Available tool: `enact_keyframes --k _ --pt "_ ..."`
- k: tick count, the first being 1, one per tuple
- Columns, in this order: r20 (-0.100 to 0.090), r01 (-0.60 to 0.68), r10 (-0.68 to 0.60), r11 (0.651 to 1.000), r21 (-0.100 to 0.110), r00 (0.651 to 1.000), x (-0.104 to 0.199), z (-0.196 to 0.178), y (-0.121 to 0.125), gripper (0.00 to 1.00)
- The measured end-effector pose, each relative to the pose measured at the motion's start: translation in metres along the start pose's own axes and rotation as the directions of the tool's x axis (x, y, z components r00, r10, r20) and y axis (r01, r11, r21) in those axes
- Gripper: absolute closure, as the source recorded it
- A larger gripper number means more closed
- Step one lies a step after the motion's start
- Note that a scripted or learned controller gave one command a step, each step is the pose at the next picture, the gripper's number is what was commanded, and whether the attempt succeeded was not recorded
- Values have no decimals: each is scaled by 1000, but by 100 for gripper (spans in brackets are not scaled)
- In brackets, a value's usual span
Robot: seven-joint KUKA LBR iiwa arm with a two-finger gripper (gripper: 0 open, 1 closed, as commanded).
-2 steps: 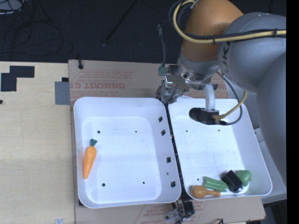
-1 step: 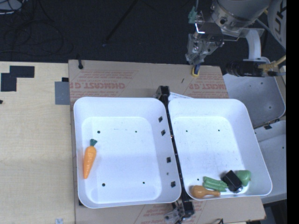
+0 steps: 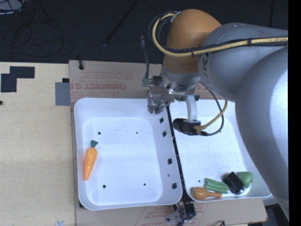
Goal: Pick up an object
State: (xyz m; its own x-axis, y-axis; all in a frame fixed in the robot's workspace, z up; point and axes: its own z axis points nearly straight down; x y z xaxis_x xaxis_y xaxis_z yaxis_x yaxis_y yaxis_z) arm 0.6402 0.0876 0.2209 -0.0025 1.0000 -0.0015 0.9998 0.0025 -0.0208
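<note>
Item one: grey arm [image 3: 254, 74] with orange band [image 3: 190, 27], entering from the right and covering much of the upper right; a yellow cable [image 3: 221, 44] loops over the orange section and along the grey link. Item two: gripper [image 3: 156, 105], dark metal, positioned over the far end of the divide between the two bins, at the top right corner of the left bin; whether it is apart or together cannot be told from this angle, and nothing is seen clamped in it. Item three: left bin [image 3: 82, 121], shallow, white, holding one toy carrot [image 3: 89, 161], orange with a green top, lying near the left wall, top pointing away from the camera. Item four: right bin [image 3: 207, 166], white, partly covered by the arm; in its near right corner a cluster of small objects touching or overlapping: a green bean-like piece [image 3: 215, 185], an orange-tan pear-shaped piece [image 3: 203, 193], a black block [image 3: 233, 182] and a rounded green piece [image 3: 245, 177]. Item five: cardboard sheet [image 3: 110, 79] beneath the bins, bearing red printed lettering, upside down in this view and not reliably readable. Item six: light wooden bench [image 3: 33, 145] with dark rectangular markers [image 3: 16, 76] at upper left.
</note>
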Motion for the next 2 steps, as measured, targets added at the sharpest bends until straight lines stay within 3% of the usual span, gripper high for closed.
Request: enact_keyframes --k 1,2 --pt "-4 2 -2 1000 -29 1000 39 -117 2 100" --pt "-4 3 -3 1000 -26 1000 109 -184 0 100"
